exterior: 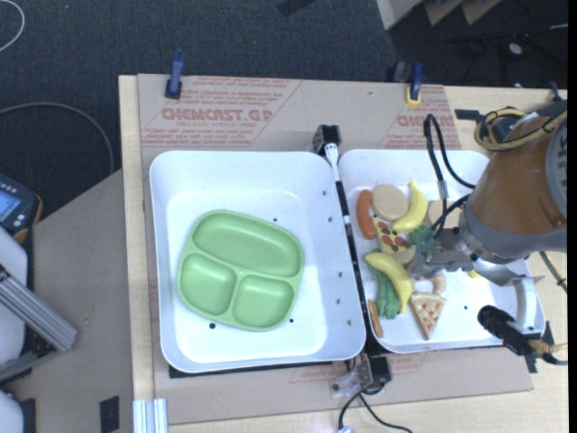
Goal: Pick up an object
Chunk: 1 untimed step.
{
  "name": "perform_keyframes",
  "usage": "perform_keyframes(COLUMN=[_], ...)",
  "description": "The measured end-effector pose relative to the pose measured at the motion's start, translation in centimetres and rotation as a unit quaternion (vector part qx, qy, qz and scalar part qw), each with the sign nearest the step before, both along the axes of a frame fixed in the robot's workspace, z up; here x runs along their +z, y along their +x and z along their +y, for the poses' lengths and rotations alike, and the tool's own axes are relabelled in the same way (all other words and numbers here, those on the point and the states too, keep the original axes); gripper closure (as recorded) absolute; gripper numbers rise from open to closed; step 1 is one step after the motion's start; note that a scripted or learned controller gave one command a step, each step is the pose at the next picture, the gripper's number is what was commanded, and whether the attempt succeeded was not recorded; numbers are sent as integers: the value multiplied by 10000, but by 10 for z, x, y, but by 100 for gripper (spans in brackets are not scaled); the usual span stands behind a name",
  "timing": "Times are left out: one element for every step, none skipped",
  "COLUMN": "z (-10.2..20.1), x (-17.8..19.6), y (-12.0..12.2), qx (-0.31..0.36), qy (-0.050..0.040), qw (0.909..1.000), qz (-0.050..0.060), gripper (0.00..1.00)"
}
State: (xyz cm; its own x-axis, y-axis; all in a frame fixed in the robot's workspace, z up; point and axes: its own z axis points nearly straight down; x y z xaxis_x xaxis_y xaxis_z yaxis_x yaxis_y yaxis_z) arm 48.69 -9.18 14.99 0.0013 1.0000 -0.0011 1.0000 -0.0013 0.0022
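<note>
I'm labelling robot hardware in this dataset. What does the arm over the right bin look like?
The arm is thick and rounded, with a broad orange band above a grey wrist section. Black cables loop down along it toward the metallic grey gripper. A bundle of yellow and black wires sits at its upper end.

Red print runs across the brown protective paper on the board (270,111) under the bins. Behind the left bin it reads "CHEMCAST G.P", large and outlined, with smaller lines above and below too fine to make out. The same red lettering recurs behind the right bin, partly hidden and not readable there.
</note>
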Motion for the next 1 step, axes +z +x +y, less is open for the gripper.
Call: perform_keyframes(z=[58], x=[119], y=[-6], qx=[45], qy=[11], qw=[10000], qz=[-49], gripper=[100])
